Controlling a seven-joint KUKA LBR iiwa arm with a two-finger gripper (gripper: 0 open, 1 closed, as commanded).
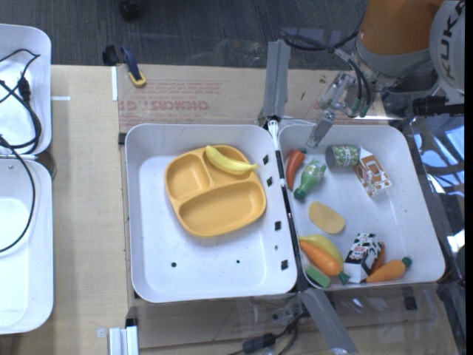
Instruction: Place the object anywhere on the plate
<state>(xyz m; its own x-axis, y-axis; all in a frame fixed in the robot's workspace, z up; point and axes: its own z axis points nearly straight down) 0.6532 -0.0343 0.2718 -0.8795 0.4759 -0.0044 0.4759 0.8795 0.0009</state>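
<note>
Banana (230, 160) already lay on the yellow plate's (214, 213) far rim; your pincer (323, 130), grip state unclear, hung over the crowded right bin (421, 198), where you risked snagging neighbouring toys.

The yellow plate (214, 198) and the banana (230, 161) on its far edge looked like smooth, faintly glossy plastic, the two white bins (148, 272) showed a matt plastic finish, and the bench (185, 95) beyond their far edges looked like dull brown printed cardboard.
</note>
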